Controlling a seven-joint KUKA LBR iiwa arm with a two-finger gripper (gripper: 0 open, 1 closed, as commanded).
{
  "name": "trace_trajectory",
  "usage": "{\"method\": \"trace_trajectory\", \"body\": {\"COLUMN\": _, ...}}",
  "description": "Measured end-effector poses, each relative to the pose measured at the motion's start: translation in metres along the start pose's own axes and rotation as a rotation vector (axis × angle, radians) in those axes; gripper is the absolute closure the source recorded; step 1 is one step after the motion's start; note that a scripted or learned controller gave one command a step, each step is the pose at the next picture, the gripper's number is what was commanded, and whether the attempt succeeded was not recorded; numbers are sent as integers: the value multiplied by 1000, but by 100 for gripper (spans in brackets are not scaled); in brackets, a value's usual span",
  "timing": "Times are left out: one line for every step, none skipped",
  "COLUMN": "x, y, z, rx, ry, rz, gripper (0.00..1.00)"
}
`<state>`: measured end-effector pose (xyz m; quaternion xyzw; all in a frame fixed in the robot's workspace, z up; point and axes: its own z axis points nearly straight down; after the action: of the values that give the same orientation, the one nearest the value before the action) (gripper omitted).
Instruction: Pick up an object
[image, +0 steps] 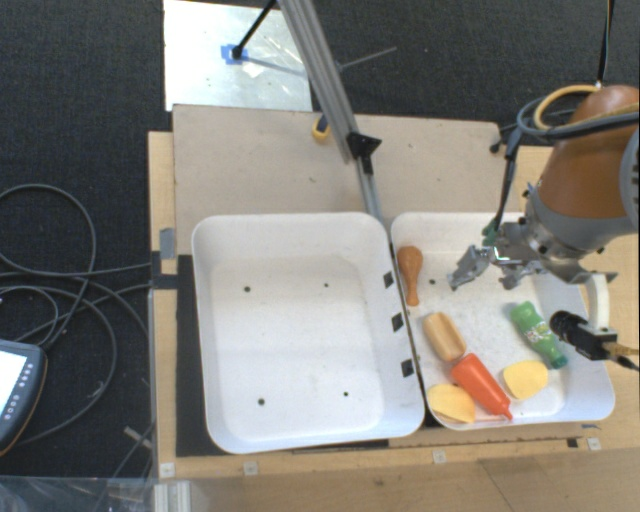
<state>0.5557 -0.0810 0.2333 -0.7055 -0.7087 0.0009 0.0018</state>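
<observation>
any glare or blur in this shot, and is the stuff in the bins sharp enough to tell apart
Camera view: lighting is even and soft, with bright glare on the shiny sheet at the top; the left bin is nearly washed out but its rim reads. The carrot, green bottle and drumstick in the right bin are fairly sharp; the gripper is slightly soft.

Two white bins side by side on the tabletop (250, 150). Left bin (300, 335) shows bare floor with small dark dots. Right bin (590, 400) holds a drumstick-shaped brown toy (410, 270) by the divider, a bread roll (444, 335), an orange carrot (480, 385), two yellow pieces (452, 403) (526, 379) and a green bottle (538, 333). Arm (585, 180) reaches in from right; tool (466, 272) hangs over the right bin's upper part, near the drumstick, nothing between its fingers. Cables (60, 300) on dark floor at left.
</observation>
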Motion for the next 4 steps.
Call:
{"method": "trace_trajectory", "body": {"x": 0, "y": 1, "z": -2, "rx": -5, "ry": -1, "rz": 2, "gripper": 0}}
{"method": "trace_trajectory", "body": {"x": 4, "y": 6, "z": 42, "rx": -1, "ry": 0, "rz": 4, "gripper": 0}}
{"method": "trace_trajectory", "body": {"x": -1, "y": 1, "z": 86, "rx": 0, "ry": -1, "rz": 5, "gripper": 0}}
{"method": "trace_trajectory", "body": {"x": -1, "y": 0, "z": 139, "rx": 1, "ry": 0, "rz": 4, "gripper": 0}}
